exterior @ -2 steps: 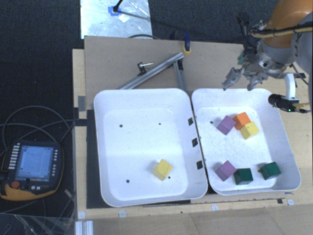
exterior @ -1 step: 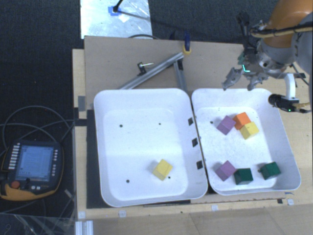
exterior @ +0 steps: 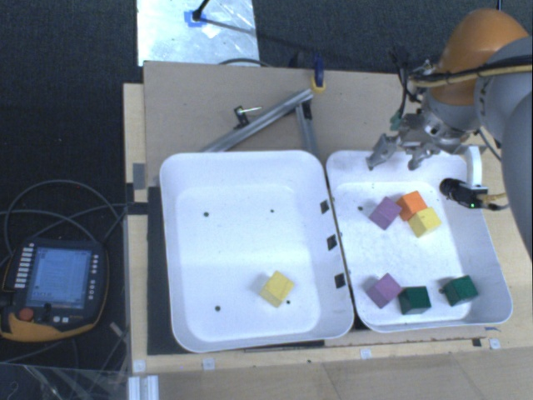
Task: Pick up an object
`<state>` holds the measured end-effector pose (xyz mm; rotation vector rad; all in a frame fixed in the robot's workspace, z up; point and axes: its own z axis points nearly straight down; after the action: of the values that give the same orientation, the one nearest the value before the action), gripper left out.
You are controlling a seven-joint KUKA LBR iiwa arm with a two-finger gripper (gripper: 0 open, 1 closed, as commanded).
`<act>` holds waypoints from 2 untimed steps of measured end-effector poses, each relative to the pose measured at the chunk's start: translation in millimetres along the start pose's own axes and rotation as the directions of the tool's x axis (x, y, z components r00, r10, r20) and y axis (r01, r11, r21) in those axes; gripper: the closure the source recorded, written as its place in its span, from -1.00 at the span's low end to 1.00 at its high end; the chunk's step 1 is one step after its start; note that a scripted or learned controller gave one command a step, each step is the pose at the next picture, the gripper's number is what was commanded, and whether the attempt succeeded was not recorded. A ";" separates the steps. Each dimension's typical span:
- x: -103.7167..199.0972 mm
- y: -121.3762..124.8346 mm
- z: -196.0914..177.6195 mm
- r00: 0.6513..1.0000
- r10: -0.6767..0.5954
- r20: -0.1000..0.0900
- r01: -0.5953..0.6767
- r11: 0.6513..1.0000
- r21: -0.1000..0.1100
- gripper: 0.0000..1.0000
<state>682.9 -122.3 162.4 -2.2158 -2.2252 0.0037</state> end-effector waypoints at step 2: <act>-4.8 0.9 72.9 1.000 0.000 0.000 0.000 1.000 -0.002 -1.00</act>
<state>683.6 -127.2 89.5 -2.2167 -2.2266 0.0020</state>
